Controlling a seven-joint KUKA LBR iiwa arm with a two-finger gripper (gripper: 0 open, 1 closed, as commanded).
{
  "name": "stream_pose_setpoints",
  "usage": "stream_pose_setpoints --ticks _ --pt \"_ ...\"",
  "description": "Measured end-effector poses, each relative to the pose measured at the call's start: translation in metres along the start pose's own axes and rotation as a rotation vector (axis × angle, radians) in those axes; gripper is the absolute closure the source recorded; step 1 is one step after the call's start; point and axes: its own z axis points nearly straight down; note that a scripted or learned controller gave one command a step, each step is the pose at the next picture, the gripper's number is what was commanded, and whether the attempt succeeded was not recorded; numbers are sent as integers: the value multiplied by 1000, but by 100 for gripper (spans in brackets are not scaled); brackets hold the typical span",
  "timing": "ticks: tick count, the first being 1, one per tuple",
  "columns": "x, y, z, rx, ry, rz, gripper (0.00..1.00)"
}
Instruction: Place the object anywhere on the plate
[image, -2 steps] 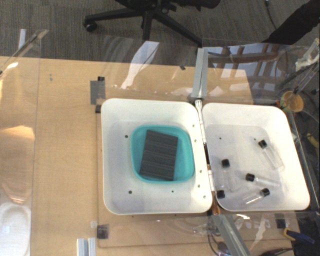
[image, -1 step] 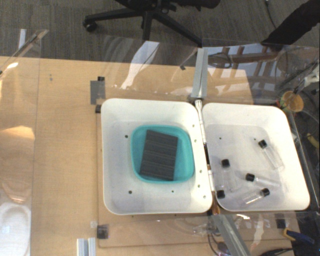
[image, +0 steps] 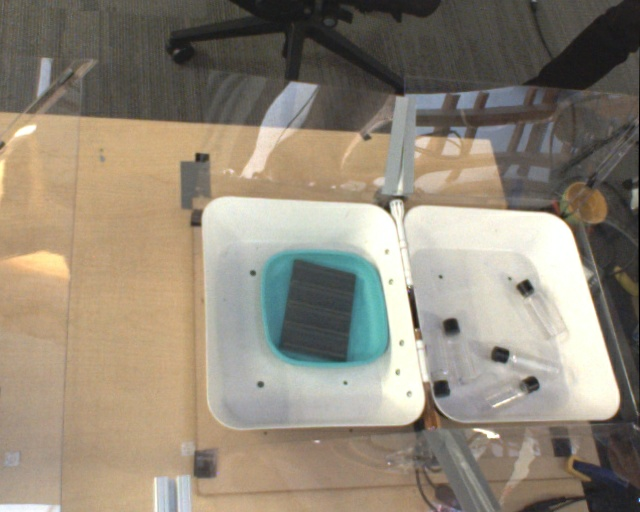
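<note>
A dark grey ribbed rectangular block (image: 319, 312) lies flat on the teal plate (image: 373, 310). The plate sits in the middle of the left white bin (image: 230, 330). The block is slightly tilted and covers most of the plate's centre.
The right white bin (image: 560, 250) holds several clear vials with black caps, such as one at the upper right (image: 535, 305) and one near the front (image: 510, 392). A metal divider post (image: 399, 150) stands between the bins at the back. Clear panels surround the bench.
</note>
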Motion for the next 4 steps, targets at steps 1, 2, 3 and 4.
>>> stream_pose_setpoints --ticks 1,2,3,4 --pt "-38 -16 0 -1 0 166 0" --pt "-38 -17 -1 -2 1 292 0" --pt "-38 -17 -1 -1 1 292 0" --pt "20 14 1 0 0 288 0"
